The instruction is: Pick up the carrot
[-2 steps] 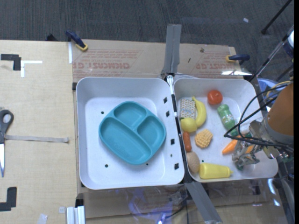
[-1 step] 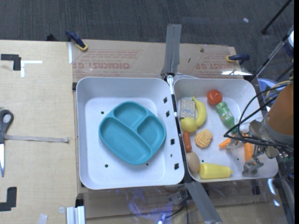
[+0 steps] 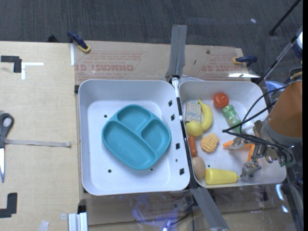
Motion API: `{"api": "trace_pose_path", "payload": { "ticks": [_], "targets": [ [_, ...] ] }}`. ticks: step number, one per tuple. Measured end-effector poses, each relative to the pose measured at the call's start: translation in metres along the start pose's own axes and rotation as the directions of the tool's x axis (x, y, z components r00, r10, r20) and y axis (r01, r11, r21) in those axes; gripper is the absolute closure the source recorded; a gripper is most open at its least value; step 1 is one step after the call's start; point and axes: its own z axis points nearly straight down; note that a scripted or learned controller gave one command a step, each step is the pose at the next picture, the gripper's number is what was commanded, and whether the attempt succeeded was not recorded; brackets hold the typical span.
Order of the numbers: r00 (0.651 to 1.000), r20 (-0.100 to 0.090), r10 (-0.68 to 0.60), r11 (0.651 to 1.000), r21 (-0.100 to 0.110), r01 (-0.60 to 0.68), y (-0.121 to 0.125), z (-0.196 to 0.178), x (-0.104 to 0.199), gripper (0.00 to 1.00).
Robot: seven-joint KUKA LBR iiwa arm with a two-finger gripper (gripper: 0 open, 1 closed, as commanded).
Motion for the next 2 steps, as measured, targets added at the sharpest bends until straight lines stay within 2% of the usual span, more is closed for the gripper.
{"api": "trace_pose_path", "payload": {
  "ticks": [1,2],
  "targets": [
    [1.0,0.005,-0.003,1.0,0.002,0.003,0.0001,-0.0101,-0.0029,1.0],
    [1.0,0.005,-0.003,1.0,0.002,0.003,0.0001,-0.0101,-0.0029,0.0]
  ]
}}
